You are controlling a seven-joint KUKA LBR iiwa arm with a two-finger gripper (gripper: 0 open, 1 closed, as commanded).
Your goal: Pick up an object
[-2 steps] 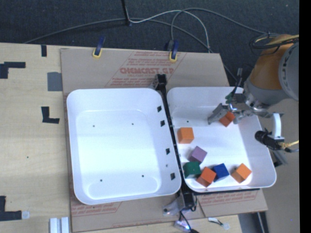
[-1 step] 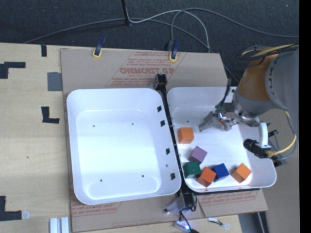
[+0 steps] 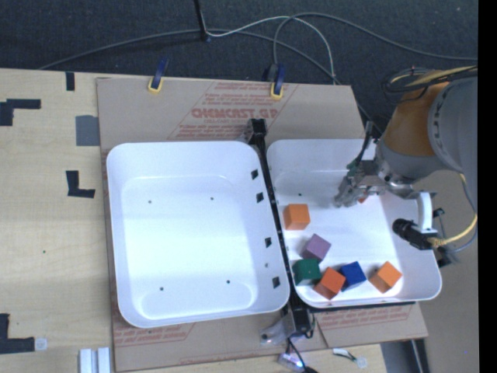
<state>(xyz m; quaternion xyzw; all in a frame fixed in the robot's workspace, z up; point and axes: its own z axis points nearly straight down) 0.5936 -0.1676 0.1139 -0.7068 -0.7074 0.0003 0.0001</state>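
Worktop (image 3: 46, 247) of pale wood fills most of the view, with a brown cardboard sheet (image 3: 225, 111) on it that has red print, too blurred to read. Behind the worktop the dark floor (image 3: 93, 29) has thin cables, and a grey blurred bar is cut off at the top edge. Two white bins sit side by side on the cardboard. The left bin (image 3: 186, 235) has only small dark dots on its bottom. The arm (image 3: 435, 130) is cut off at the right edge. The hand (image 3: 351, 190) hangs over the upper part of the right bin (image 3: 326, 158); it is small and blurred, so I cannot tell how it stands. Blocks lie in the lower half of this bin, apart from the hand: an orange block (image 3: 297, 216), a purple block (image 3: 317, 247), a green block (image 3: 307, 270), a second orange block (image 3: 331, 282) touching a blue block (image 3: 352, 274), and a third orange block (image 3: 385, 277).
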